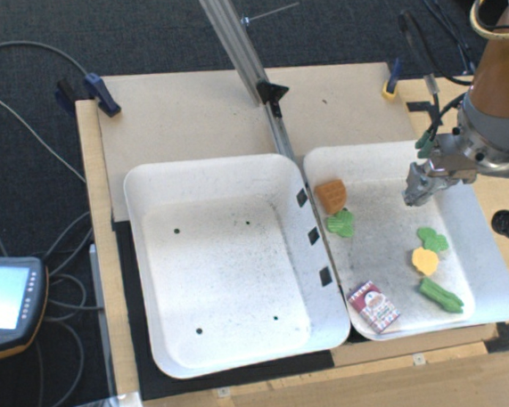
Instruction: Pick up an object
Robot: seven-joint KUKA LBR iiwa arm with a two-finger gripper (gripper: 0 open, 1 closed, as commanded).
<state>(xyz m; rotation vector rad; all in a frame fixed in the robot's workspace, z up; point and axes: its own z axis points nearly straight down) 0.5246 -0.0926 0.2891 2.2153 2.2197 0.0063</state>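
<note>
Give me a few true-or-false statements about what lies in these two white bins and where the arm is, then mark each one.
1. All the small objects lie in the right white bin. True.
2. The orange block sits by the bin's right wall. False: it sits at the left wall, beside the divider.
3. The red and white printed packet lies near the front edge. True.
4. The gripper holds the yellow round piece. False: that piece lies on the bin floor, apart from it.
5. The arm reaches over the left white bin. False: it is over the right one.

Claw (417,187) low (arm from right)
</note>
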